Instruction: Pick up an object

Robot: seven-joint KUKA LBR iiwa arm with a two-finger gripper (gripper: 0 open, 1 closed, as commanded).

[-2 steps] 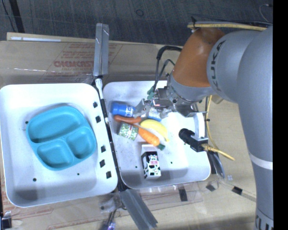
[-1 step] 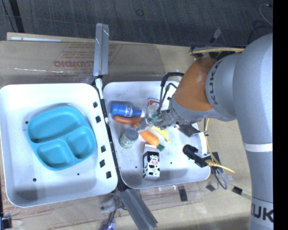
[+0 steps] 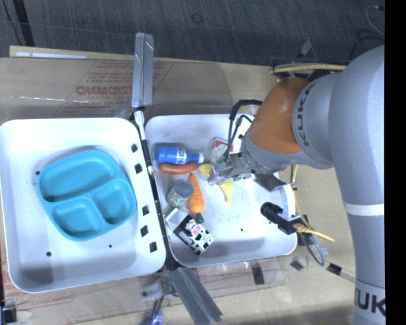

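The gripper (image 3: 223, 169) hangs low over the middle of the right bin (image 3: 274, 251), at the end of the grey arm (image 3: 311, 127) that reaches in from the right; whether it is open or closed cannot be told from this angle, and nothing is seen held in it. The left bin (image 3: 24, 249) holds a single blue plate (image 3: 86, 193) with three compartments, lying flat. The right bin holds the clutter. A yellow piece (image 3: 224, 192) lies directly under the gripper and is partly hidden by it, its long axis running at a slant from upper left to lower right, the visible end pointing toward the bin's near edge. Just left of the gripper a blue bottle (image 3: 174, 156) lies on its side, its long axis across the bin and its white cap toward the gripper. Beside it and parallel lies an orange-red sausage (image 3: 177, 169). Below them a carrot (image 3: 197, 196) lies nearly lengthwise down the bin, next to a round grey-green lid (image 3: 180, 190) on its left. A black-and-white cube (image 3: 195, 236) sits tilted near the bin's lower left corner, apart from the gripper. The bottle cap, sausage end and carrot top crowd the gripper's left side. Both bins rest on brown cardboard (image 3: 68, 87).
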